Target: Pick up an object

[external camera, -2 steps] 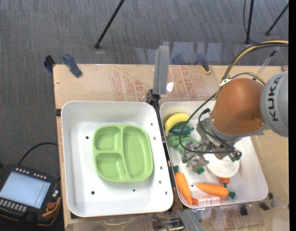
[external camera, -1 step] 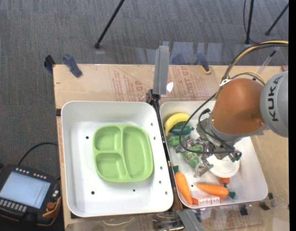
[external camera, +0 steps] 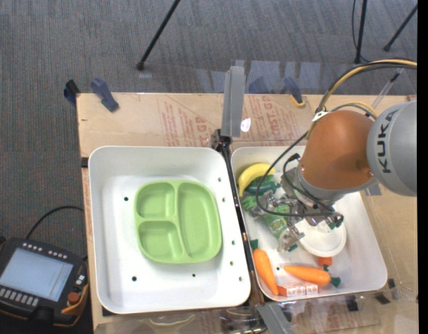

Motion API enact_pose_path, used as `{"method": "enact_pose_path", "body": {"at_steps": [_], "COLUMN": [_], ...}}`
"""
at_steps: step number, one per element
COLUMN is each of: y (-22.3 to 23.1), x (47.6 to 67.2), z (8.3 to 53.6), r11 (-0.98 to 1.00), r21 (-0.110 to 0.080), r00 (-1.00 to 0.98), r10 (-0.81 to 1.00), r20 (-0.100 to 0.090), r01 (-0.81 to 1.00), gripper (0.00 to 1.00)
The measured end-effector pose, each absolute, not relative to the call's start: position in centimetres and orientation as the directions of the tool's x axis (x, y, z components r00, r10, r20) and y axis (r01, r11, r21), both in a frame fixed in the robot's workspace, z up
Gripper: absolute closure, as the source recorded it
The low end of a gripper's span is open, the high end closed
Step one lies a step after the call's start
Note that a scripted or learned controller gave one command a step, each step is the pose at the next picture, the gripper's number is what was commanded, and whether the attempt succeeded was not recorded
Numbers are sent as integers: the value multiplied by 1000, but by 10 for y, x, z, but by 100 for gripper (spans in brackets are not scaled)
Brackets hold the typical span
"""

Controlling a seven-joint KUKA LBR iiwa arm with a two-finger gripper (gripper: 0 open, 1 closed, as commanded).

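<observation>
end effector point(external camera: 291, 229) fingers unclear; yellow banana point(external camera: 251, 176) partly hidden
</observation>
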State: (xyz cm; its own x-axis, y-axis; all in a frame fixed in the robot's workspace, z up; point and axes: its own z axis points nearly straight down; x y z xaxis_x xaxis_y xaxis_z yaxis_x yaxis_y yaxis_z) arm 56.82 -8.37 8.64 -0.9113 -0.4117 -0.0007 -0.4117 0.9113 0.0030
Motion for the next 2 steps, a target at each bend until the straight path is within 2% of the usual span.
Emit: {"method": "enact_pose_path", "body": {"at_steps": [1, 2], "y": [-83, -83], "x": [570, 569], "z": [97, 97], "r11": [912, 912], "r21": [3, 4], "r00": [-912, -912], "r10": [-410, -409], "r20": [-5, -4], "r01": [-410, -409], "gripper": [100, 0]}}
